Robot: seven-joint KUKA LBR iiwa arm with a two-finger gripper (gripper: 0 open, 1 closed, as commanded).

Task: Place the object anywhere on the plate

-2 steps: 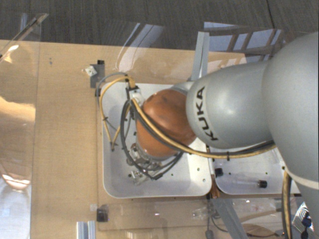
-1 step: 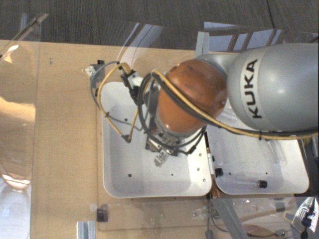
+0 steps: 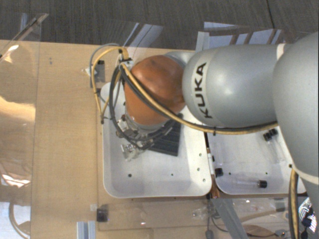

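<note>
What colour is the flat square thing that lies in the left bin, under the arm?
Dark, nearly black, with fine ribs: the flat square thing, in the camera view.

Two white bins [image 3: 149,183], one dark mat [image 3: 169,141], two clear tubes [image 3: 246,182], one arm [image 3: 229,88]

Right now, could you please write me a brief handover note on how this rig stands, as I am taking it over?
Pincer: low in the left bin, under the arm's orange band; whether it is open or holding anything cannot be told.
Things: a dark ribbed slab lies in the left bin beside the pincer. A clear tube with a dark cap lies in the right bin.
Done: no placement visible.
Left: find the plate and confirm the object.
</note>
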